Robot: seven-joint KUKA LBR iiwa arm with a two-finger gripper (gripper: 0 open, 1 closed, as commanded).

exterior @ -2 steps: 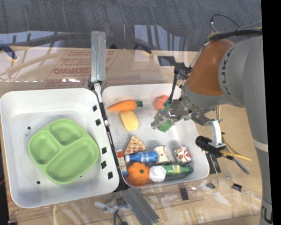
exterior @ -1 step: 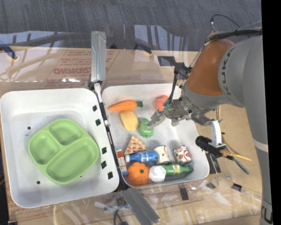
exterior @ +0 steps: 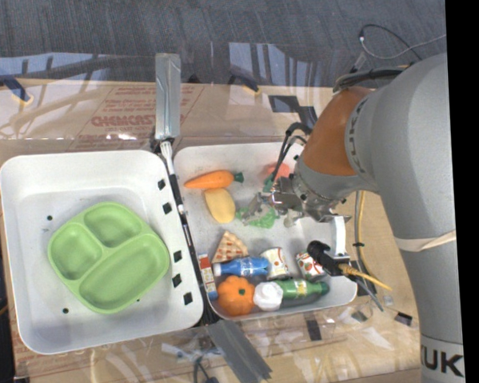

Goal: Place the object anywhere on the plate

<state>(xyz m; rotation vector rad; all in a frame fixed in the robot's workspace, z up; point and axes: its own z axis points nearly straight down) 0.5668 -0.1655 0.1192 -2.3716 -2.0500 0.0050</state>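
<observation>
The plate point(exterior: 107, 258), light green with three compartments, is the only one here, and it lies flat in the left of the two white bins point(exterior: 23, 182) with nothing on it.

The right bin point(exterior: 222, 155) holds all the loose things. I count:
- one orange carrot point(exterior: 213, 180) with a green top, near the far wall
- one pale yellow lump point(exterior: 220, 205) just beside the carrot
- one green leafy piece point(exterior: 261, 219)
- one pizza slice point(exterior: 229, 247)
- one blue bottle point(exterior: 243, 267) on its side
- one small orange pumpkin point(exterior: 235, 296) at the near wall
- one white round piece point(exterior: 267, 296) touching the pumpkin
- one dark green bottle point(exterior: 302, 289) lying along the near wall
- two little cans point(exterior: 310, 265) between the bottles
- something red point(exterior: 274, 170), half hidden behind the arm

The single gripper point(exterior: 274, 202) hangs low over the middle of the right bin, with the leafy piece just below and beside it. From here I cannot tell whether the claw is open or closed, nor whether it holds anything. The plate is well apart from it, across the divide between the bins.
</observation>
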